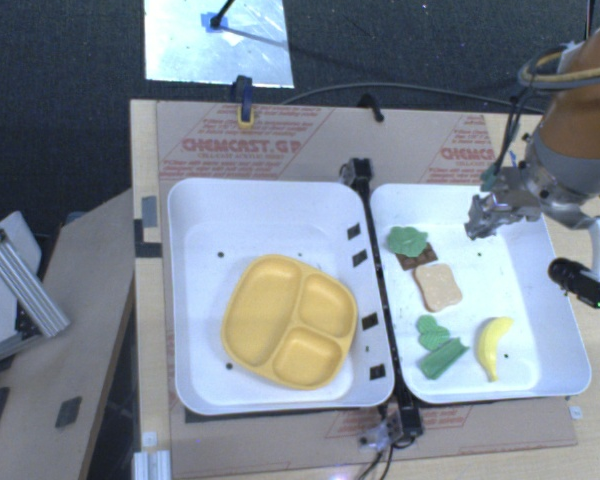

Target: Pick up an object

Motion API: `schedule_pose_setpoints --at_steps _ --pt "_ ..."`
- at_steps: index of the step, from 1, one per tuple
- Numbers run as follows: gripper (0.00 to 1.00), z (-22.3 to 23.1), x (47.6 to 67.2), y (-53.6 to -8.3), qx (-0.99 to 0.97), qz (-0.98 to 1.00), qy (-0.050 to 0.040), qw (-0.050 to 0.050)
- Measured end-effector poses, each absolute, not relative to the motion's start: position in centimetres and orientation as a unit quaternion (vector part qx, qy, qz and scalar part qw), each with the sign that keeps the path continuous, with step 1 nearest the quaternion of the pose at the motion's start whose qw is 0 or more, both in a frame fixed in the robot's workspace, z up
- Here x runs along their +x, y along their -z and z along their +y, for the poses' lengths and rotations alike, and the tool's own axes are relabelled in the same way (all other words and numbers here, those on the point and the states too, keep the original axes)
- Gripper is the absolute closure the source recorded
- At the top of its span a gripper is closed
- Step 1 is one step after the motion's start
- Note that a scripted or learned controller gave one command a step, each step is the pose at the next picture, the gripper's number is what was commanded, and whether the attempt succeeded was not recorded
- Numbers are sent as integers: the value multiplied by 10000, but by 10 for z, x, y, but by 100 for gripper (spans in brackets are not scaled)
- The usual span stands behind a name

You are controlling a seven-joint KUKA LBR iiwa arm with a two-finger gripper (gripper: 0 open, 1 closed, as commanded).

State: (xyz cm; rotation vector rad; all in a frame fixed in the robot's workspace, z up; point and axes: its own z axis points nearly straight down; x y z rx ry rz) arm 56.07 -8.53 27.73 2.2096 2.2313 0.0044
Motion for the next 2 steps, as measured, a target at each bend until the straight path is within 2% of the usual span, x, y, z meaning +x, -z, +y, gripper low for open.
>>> schedule_pose_setpoints --at_steps 1,2 --pt "100 -43 547 -265 7042 7100 -8 -3" --pt "100 19 537 -258 7033 7109 -10 -6"
